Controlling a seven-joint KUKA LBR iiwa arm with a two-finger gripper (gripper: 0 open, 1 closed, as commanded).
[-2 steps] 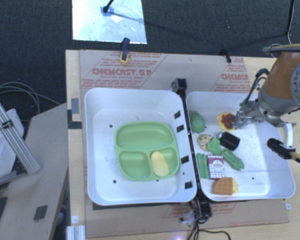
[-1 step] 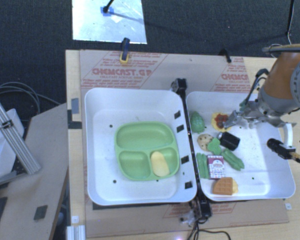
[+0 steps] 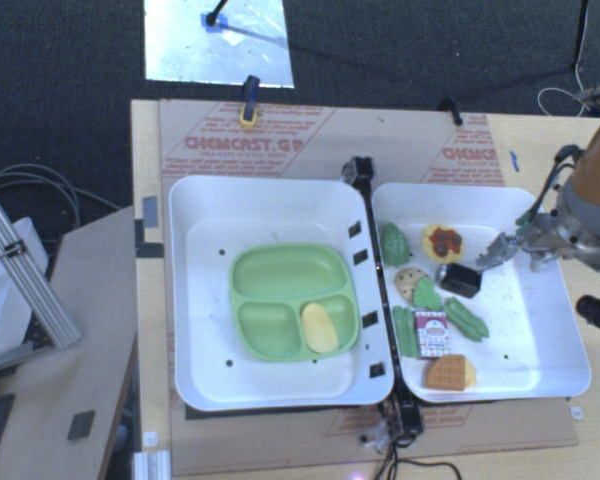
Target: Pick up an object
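The right bin [image 3: 550,358] holds several toy foods. Among them are a green leafy piece [image 3: 394,243], a red and yellow round piece [image 3: 443,240], a speckled cookie [image 3: 409,282], a black cylinder [image 3: 460,280], a green pod [image 3: 466,319], a red and white box [image 3: 431,333] and an orange waffle-like piece [image 3: 450,373]. My gripper [image 3: 493,253] hangs over the right bin's upper middle, just right of and above the black cylinder. It is tilted toward the pile, and nothing shows in its grasp.
The left bin [image 3: 205,218] carries a green divided tray [image 3: 290,298] with a yellow piece [image 3: 320,326] in its lower right compartment. A black divider [image 3: 372,268] runs between the bins. The grey arm [image 3: 590,208] crosses the right bin's right edge.
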